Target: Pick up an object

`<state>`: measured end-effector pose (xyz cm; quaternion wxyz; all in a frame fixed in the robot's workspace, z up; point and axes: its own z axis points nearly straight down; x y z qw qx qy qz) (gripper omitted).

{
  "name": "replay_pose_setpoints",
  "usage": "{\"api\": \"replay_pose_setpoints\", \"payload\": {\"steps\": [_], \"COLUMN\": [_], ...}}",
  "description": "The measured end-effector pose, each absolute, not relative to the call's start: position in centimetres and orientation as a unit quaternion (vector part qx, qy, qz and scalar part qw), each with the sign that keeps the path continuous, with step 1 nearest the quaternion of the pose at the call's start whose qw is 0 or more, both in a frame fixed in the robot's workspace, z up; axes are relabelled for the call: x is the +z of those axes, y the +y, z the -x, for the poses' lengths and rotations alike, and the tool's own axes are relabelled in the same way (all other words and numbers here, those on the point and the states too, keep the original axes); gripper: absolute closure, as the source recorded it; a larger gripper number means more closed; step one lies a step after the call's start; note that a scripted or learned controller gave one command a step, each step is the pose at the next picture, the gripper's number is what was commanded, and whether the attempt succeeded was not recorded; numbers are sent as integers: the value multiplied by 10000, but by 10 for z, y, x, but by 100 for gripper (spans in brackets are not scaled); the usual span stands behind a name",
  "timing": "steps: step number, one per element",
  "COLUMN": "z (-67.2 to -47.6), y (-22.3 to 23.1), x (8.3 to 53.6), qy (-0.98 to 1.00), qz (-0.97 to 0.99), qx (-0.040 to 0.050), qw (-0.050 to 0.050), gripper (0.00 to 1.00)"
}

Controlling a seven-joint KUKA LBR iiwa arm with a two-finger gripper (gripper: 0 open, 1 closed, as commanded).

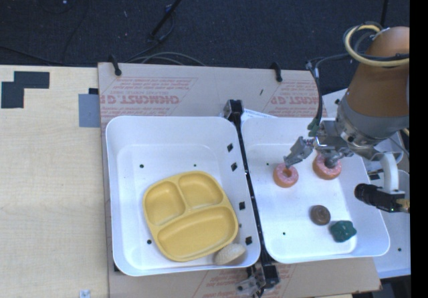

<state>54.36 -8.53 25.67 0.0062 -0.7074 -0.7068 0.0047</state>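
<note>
My gripper (309,160) hangs low over the back of the right bin (374,240), fingers spread open with nothing between them. Its left fingertip (290,166) reaches down to a pink ring-shaped donut (286,177). A second pink donut (327,168) lies just under the right finger. Nearer the front of this bin lie a brown round disc (320,214) and a dark green lump (343,230), both apart from the gripper.
The left bin (127,150) holds a yellow divided plate (191,215) and a beige round piece (229,254) at its front right corner. A black divider (242,170) separates the bins. The arm's orange and grey body (378,89) rises at the right.
</note>
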Motion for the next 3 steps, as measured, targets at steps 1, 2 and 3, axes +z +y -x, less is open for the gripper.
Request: {"api": "replay_pose_setpoints", "payload": {"steps": [1, 2, 3], "z": [-546, -548, -541], "y": [-86, -92, -85], "x": [262, 201, 141], "qy": [-7074, -7069, -7070], "qz": [7069, 7073, 7072], "qx": [13, 30, 26], "qw": [21, 41, 42], "gripper": [0, 0, 0]}}
